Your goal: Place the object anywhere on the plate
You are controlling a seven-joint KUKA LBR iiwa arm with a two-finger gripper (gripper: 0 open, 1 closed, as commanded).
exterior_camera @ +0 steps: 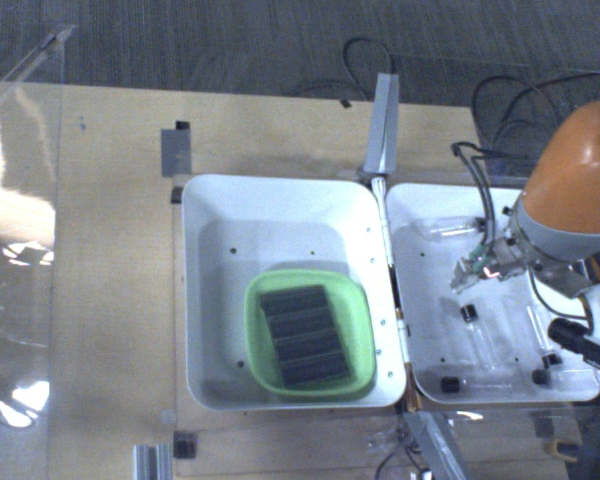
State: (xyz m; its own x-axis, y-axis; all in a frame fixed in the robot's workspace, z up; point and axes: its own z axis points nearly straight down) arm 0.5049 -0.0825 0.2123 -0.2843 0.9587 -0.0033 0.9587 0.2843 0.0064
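A wooden bench seen from above carries two shallow white bins side by side. The left bin holds a light green plate with rounded corners, sitting toward the bin's near right corner. A dark ribbed block lies on the plate, running along its length, well within the raised rim.

The right bin holds a few small clear and dark odds and ends scattered on its floor. The robot arm, grey with a broad orange band, reaches in from the right and hangs over this bin. The gripper points down and left near the bin's middle; whether it is wide or narrow cannot be told, and nothing can be made out in its grasp.

Judging from how things lie, the dark block, if it is the object meant, already rests on the plate, so the placing looks done. If another object must go there, the safest move is likely to lift it high enough to clear the wall between the bins, carry it over the plate's bare green margin, and lower it gently before letting go, so it neither tips off the rim nor knocks the block.
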